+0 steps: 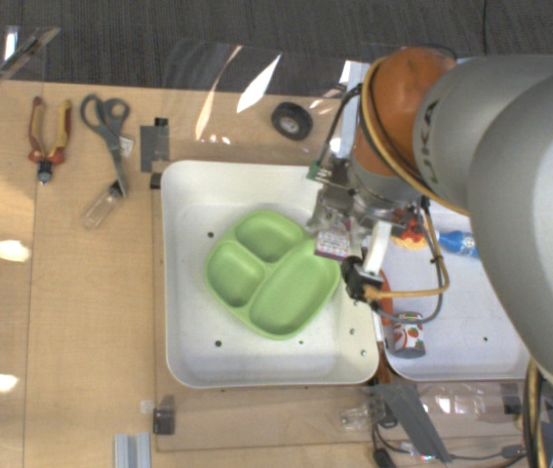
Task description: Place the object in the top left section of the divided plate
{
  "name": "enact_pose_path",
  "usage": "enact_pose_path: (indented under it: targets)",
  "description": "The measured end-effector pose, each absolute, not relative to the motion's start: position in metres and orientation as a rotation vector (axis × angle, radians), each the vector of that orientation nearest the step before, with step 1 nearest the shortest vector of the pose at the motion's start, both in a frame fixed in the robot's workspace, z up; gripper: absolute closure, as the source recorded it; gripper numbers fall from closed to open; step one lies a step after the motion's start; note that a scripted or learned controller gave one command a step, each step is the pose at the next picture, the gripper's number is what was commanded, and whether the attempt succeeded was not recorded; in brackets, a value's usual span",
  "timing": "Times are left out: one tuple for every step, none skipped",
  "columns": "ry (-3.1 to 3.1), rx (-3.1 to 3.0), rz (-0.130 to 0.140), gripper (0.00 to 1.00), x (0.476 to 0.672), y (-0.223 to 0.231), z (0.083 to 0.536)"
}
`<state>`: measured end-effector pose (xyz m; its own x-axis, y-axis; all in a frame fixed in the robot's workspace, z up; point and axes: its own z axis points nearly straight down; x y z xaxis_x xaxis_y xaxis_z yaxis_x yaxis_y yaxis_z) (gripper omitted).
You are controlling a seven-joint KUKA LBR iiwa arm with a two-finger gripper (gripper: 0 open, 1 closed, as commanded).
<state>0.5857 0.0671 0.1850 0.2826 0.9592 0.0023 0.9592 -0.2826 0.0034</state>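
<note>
- One grey KUKA arm (510, 164) with an orange band fills the right side, reaching in over the seam between the bins.
- Two white bins sit side by side: the left bin (188, 349) holds the plate, while the right bin (471, 359) is mostly covered by the arm.
- One green divided plate (274, 273) lies tilted in the left bin, with two small sections toward the upper left, one large section at lower right, and bare white floor around it.
- One gripper (337, 234) hangs over the plate's right rim; whether it is apart or together cannot be told.
- One small purple-and-white object (332, 247) sits at the gripper's tip above that rim; its long axis is unclear.
- Scissors (110, 135) and red pliers (46, 136) lie on the bench to the left.
</note>
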Motion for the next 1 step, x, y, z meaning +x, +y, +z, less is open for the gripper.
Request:
enact_pose_path:
  targets:
    - [1.638, 2.68, 0.006, 1.0, 0.5881, 0.157, 0.2694]
